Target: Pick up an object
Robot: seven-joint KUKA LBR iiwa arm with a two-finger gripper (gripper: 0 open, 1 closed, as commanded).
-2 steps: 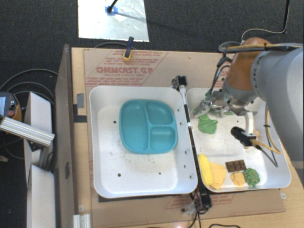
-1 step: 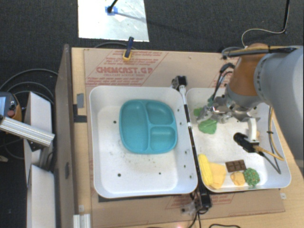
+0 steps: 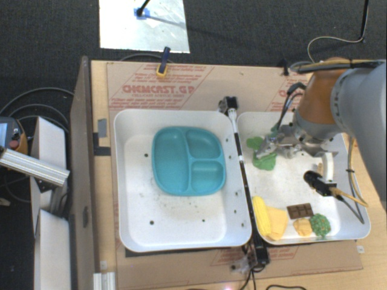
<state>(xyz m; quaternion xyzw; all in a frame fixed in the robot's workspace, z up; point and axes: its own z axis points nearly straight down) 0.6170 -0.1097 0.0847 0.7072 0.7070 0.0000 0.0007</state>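
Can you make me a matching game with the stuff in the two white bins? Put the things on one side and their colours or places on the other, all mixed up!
Things:
1. plate
2. corn
3. chocolate
4. hand

Colours or places:
A. brown, in the right bin
B. above a green thing in the right bin
C. teal, in the left bin
D. yellow, by the right bin's left wall

Right pairs: 1-C, 2-D, 3-A, 4-B
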